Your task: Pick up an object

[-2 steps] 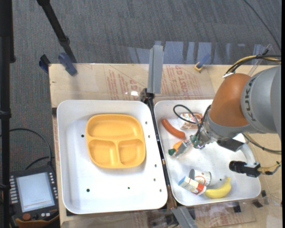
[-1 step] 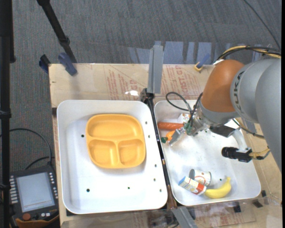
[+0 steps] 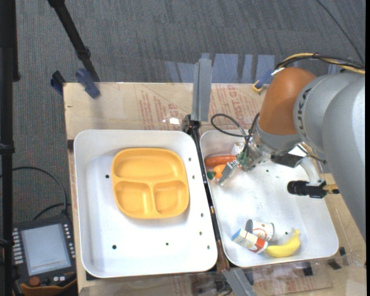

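My gripper (image 3: 228, 172) hangs low over the far left corner of the right bin (image 3: 277, 202). It sits right by an orange-red sausage-shaped thing (image 3: 218, 160) that lies against the bin's left wall. Just below that, a small orange and green piece (image 3: 214, 174) touches the gripper's tip. I do not see anything lifted clear of the bin. At the bin's near side lie a yellow banana (image 3: 285, 246), a small colourful carton (image 3: 248, 241) and a white can (image 3: 263, 230), all close together.
The left bin (image 3: 98, 239) holds a yellow divided plate (image 3: 151, 182) near its far middle. The arm's grey body and orange band cover the right bin's far right part. A grey post (image 3: 202, 91) stands behind the wall between the bins.
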Robot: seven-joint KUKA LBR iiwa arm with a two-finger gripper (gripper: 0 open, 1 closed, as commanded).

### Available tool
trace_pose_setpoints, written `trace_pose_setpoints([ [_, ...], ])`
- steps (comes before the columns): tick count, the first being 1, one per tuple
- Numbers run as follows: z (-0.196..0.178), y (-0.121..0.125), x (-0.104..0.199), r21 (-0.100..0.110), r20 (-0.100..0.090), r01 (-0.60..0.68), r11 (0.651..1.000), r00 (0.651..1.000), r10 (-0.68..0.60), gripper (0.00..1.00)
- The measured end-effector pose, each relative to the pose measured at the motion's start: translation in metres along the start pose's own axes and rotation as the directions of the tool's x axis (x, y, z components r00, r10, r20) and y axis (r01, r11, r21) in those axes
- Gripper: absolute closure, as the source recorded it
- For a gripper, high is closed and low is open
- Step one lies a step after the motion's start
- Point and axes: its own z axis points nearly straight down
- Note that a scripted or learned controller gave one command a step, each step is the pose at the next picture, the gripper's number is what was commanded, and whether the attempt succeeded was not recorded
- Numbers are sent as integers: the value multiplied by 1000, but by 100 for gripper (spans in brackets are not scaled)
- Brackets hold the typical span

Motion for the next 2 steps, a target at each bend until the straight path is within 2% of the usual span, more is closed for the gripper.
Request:
trace_pose_setpoints([
  [1, -10, 3, 0, -12, 10, 5, 1000, 1000, -5, 100],
  [2, -8, 1, 1, -1, 1, 4, 1000, 1000, -4, 0],
])
